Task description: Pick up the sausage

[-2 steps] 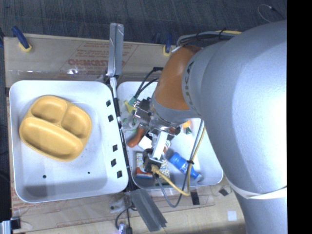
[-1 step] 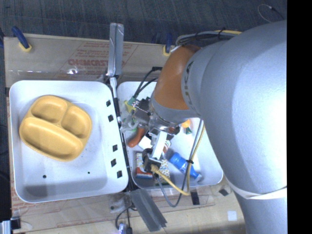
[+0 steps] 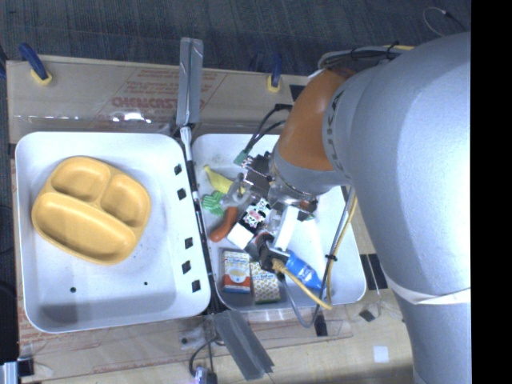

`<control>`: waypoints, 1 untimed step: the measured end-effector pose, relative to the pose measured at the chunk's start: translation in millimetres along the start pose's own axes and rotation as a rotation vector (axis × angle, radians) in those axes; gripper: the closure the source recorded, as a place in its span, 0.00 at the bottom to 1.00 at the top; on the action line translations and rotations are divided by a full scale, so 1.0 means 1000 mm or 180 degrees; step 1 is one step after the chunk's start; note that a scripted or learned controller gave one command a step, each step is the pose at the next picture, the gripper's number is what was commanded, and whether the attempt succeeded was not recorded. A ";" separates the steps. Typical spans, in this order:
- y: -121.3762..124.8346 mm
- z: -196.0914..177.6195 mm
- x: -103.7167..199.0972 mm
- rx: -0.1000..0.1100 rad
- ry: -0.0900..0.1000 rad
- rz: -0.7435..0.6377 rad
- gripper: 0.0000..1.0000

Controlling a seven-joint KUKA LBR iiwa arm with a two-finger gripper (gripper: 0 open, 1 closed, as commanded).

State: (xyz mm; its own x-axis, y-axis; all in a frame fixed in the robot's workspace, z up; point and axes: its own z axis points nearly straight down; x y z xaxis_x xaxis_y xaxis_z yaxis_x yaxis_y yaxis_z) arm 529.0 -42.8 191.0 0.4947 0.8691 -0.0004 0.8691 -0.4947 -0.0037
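Near the left wall of the right bin [image 3: 344,290] lies the sausage [image 3: 223,223], a reddish-orange piece, slanted, with its lower end close to the divider between the two bins. Its upper end goes under the black parts of the end effector [image 3: 254,206], so this end is partly covered. Whether the end effector is touching the sausage I cannot tell, and I also cannot tell if it is released or clenched, because the wrist and cables cover that part (the camera looks from above and the mechanism hides itself).

Just above the sausage there is a green toy piece [image 3: 211,202] and a yellow piece [image 3: 216,177], both near the left wall of the same bin. Below the sausage stands a small box with orange and white print [image 3: 235,272], and beside it another small packet [image 3: 266,285] with a darker pattern. A blue and yellow tube-like object [image 3: 300,269] lies to the right of these, under the wrist.

The arm [image 3: 400,166] is grey with an orange band [image 3: 308,130] and comes from the right, covering much of the right bin.

The left bin [image 3: 96,302] holds a yellow divided plate [image 3: 90,208], turned with its hollow sections visible, in the upper half of the bin. Both bins stand side by side on the desk [image 3: 104,86].
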 end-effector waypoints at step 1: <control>0.000 0.000 0.000 0.0000 0.0000 -0.0001 0.00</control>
State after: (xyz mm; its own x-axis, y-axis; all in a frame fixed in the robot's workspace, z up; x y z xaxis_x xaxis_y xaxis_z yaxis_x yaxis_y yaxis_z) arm 529.0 -42.7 191.0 0.4944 0.8692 -0.0005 0.8692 -0.4944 -0.0038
